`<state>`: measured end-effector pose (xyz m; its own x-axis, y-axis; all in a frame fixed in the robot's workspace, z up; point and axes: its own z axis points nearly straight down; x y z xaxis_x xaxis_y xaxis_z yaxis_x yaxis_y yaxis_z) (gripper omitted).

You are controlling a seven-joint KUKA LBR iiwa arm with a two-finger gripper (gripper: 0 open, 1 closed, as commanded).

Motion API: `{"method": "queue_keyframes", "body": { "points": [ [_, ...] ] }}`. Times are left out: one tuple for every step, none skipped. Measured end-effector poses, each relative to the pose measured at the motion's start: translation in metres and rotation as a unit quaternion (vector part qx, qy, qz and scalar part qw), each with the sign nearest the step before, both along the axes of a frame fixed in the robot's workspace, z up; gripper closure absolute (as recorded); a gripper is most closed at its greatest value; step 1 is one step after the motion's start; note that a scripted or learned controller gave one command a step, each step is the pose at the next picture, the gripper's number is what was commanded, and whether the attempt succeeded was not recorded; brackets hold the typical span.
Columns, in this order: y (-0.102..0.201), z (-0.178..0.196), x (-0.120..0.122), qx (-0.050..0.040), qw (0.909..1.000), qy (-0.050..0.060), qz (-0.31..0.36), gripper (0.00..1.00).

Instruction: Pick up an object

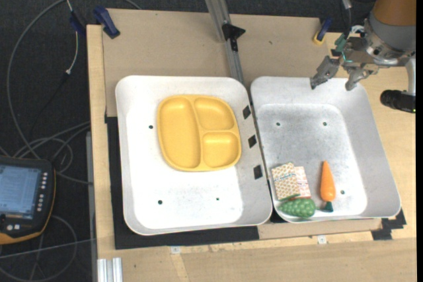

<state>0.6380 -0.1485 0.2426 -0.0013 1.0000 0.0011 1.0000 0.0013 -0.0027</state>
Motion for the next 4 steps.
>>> {"method": "queue_keyframes", "body": {
  "points": [
    [0.000, 0.000, 0.000, -0.0001, 1.0000, 0.000, 0.000, 0.00],
    [-0.001, -0.045, -0.007, 0.0001, 1.0000, 0.002, 0.000, 0.00],
    [0.005, -0.107, -0.010, 0.0007, 1.0000, 0.003, 0.000, 0.00],
    [0.006, -0.153, -0.012, 0.0005, 1.0000, 0.002, 0.000, 0.00]
  ]
}}
